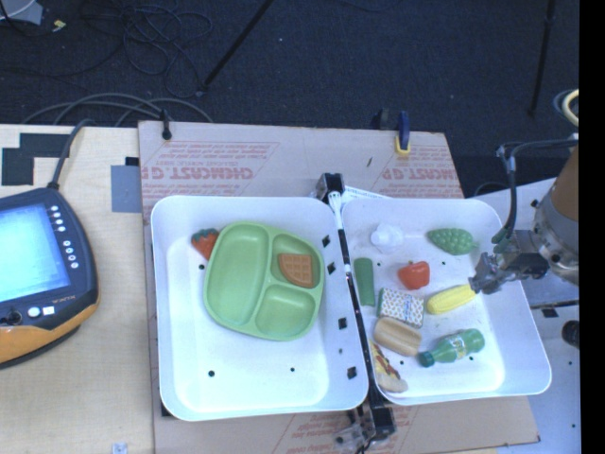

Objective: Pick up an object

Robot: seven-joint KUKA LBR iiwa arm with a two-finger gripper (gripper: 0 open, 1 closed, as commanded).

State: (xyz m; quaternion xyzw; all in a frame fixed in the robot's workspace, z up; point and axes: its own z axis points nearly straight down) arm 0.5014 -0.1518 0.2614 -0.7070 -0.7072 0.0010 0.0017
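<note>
The yellow corn cob [450,299], right of centre, looks light, stiff and smooth; I'd grip across its middle. My gripper [488,277] hovers just beside its right end; whether it holds anything, I cannot tell.

left bin [180,367]: divided plate [255,287] inside | right bin [510,372]: corn [450,299] behind bottle [454,346]
</note>
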